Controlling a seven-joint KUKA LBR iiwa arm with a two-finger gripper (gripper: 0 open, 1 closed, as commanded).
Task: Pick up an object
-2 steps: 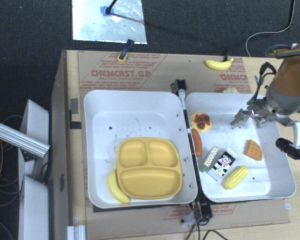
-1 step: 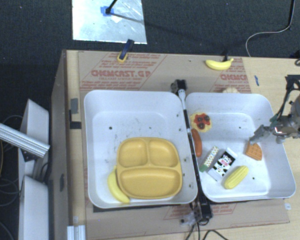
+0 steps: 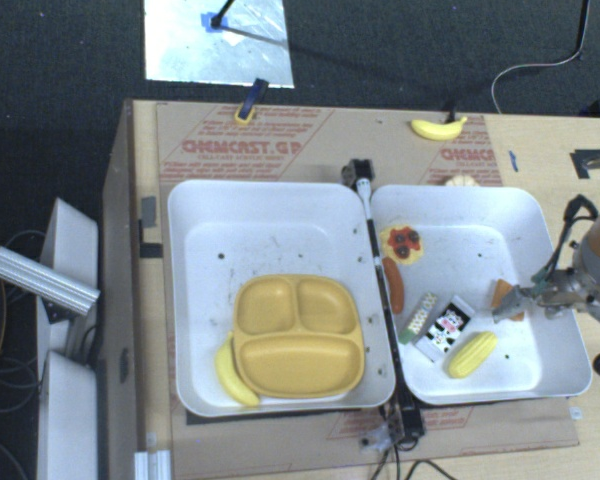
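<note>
Gripper (image 3: 515, 306) is at abt 3 o'clock in the right bin (image 3: 500, 203), coming in from the right edge w/ the grey arm (image 3: 592, 293) behind it. Can't tell if it's spread or pressed together, too blurry there. An orange wedge-shaped piece (image 3: 504, 295) sits right at its tip, touching or nearly so, can't say if it's actually pinched. Just at 7 o'clock from that is a yellow corn-like thing (image 3: 472, 354), lying tilted, and beside it at 9 o'clock a small black & white card/box (image 3: 445, 327) plus a greenish little packet (image 3: 420, 318). Further left, along the bin's left wall, a red hot dog (image 3: 394, 284), and at 12 o'clock from it a pizza slice toy (image 3: 403, 243). Left bin (image 3: 270, 208) has a yellow divided plate (image 3: 298, 333) in its 5 o'clock part, w/ a banana (image 3: 233, 375) tucked against the plate's 8 o'clock edge. Up on the tabletop (image 3: 320, 133) at 12 o'clock of the right bin there's another banana (image 3: 438, 127), well apart from everything else.
</note>
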